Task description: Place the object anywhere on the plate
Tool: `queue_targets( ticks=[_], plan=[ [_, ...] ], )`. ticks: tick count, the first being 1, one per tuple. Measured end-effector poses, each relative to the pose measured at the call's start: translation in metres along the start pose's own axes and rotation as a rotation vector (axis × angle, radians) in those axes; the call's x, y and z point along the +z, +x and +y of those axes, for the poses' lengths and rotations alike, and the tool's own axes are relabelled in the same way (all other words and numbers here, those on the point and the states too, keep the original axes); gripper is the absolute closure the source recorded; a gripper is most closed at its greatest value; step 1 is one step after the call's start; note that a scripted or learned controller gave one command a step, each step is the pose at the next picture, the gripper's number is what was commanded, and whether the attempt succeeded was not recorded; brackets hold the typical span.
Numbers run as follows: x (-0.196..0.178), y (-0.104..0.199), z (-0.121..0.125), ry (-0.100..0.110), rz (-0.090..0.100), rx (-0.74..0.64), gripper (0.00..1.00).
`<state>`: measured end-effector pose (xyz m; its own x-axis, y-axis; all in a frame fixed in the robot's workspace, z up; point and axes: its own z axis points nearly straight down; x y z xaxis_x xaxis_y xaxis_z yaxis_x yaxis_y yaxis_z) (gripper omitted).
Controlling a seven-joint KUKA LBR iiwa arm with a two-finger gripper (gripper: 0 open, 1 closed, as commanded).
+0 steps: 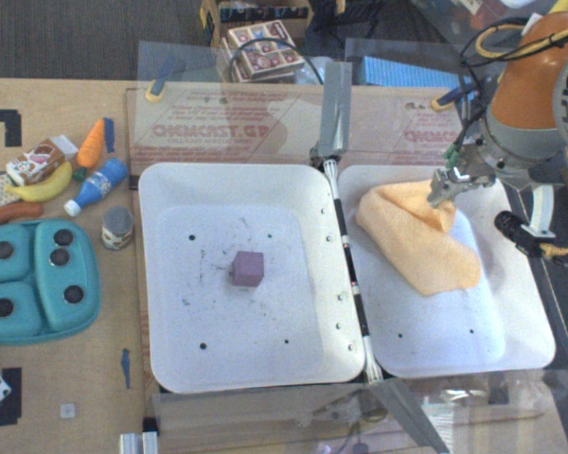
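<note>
I see the fingers [442, 189] pinched on the upper edge of the orange cloth [421, 237] in the right bin [511, 339]; the purple cube [247, 269] sits well apart in the left bin [170, 348].

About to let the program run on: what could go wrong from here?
1. The claw sits at the top corner of the orange cloth; soft fabric may slip or drag rather than lift.
2. The purple cube lies in the left bin, far from the claw.
3. I can't pick out a plate as target.
</note>
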<state>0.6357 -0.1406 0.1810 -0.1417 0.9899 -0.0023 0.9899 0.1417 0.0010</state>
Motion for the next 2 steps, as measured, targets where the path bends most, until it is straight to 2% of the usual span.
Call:
queue_targets(
  ticks=[1, 2],
  plan=[
    [0.0, 0.0, 0.0, 0.0, 0.0, 0.0, 0.0],
    [-0.011, 0.0, 0.002, -0.005, -0.003, -0.003, 1.0]
  ],
)
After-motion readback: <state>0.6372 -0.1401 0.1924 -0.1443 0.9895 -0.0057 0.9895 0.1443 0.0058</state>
